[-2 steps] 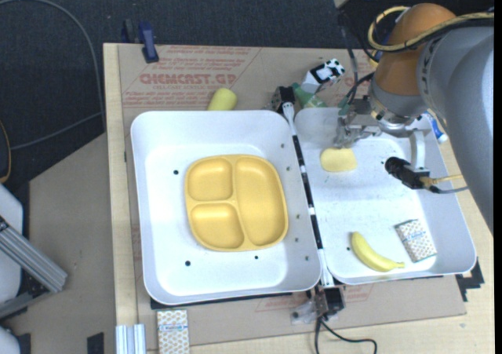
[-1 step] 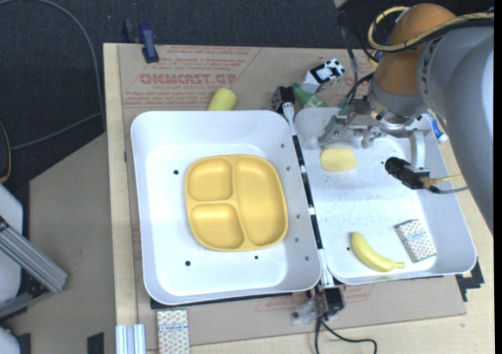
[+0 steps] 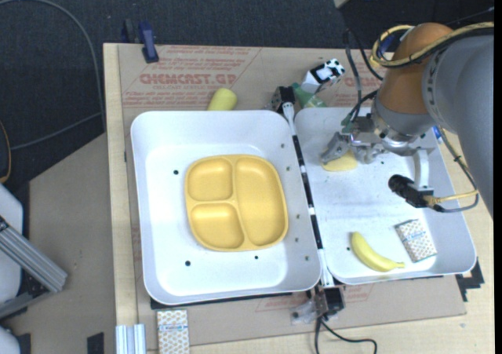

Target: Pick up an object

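Small pale yellow object (image 3: 340, 163), flattish, rounded, lying on floor of right bin (image 3: 369, 211) near its upper left corner, gripper (image 3: 345, 150) directly over it, fingertips touching or just above, finger state indiscernible.

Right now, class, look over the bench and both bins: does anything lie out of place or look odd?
Yes. A yellow object lies on the brown board behind the left bin, outside both bins. A black-and-white item sits beyond the right bin's back edge too. The yellow divided plate lies slightly askew in the left bin.
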Controlling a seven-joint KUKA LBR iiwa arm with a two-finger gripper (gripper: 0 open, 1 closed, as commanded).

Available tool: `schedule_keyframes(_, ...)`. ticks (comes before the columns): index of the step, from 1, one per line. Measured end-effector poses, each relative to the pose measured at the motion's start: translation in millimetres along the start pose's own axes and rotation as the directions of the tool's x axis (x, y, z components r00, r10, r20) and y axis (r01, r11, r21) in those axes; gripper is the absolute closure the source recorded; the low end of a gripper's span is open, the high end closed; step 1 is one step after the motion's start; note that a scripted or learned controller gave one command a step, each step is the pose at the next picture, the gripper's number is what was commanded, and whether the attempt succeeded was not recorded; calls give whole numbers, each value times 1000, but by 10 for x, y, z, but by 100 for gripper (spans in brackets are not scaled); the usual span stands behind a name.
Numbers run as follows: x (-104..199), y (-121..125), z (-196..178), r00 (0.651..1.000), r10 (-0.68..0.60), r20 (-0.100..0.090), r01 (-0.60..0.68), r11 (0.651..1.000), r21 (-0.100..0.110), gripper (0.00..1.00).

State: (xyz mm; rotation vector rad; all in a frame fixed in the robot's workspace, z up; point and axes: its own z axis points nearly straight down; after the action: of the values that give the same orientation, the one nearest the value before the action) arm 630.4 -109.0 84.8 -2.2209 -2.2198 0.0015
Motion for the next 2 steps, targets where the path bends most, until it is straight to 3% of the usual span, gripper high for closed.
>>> schedule_keyframes(1,-2,13,-114,1000,0,1,0,1000,-4,100)
schedule_keyframes(2,-1,12,-112,1000,0,1,0,1000,-4,0)
